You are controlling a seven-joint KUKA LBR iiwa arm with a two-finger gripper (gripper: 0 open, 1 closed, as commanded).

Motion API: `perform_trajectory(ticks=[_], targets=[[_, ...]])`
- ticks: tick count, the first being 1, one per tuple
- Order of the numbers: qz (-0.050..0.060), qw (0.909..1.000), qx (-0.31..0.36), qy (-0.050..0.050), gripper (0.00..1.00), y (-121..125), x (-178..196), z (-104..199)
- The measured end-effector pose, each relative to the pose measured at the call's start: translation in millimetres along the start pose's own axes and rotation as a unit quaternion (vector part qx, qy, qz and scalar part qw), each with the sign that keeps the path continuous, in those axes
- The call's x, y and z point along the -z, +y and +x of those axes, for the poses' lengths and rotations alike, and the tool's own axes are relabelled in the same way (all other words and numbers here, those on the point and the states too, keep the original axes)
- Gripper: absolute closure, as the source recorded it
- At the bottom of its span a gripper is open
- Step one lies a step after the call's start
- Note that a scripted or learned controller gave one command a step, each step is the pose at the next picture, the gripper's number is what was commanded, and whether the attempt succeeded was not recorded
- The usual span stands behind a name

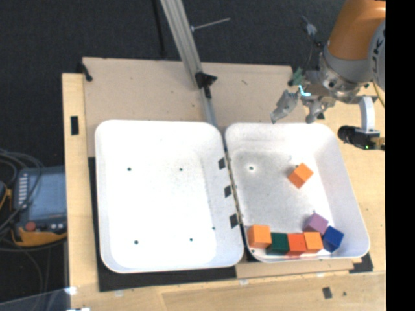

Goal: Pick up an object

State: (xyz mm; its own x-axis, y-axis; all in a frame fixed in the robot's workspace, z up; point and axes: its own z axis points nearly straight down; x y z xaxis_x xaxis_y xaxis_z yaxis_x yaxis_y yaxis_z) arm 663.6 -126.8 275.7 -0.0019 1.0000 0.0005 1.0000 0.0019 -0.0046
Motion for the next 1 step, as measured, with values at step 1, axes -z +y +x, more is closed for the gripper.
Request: perform_trajectory(ticks=[1], targets=[[-0.002, 1.0000, 0.001, -0.001, 0.00, 0.6, 3.3, -0.6]])
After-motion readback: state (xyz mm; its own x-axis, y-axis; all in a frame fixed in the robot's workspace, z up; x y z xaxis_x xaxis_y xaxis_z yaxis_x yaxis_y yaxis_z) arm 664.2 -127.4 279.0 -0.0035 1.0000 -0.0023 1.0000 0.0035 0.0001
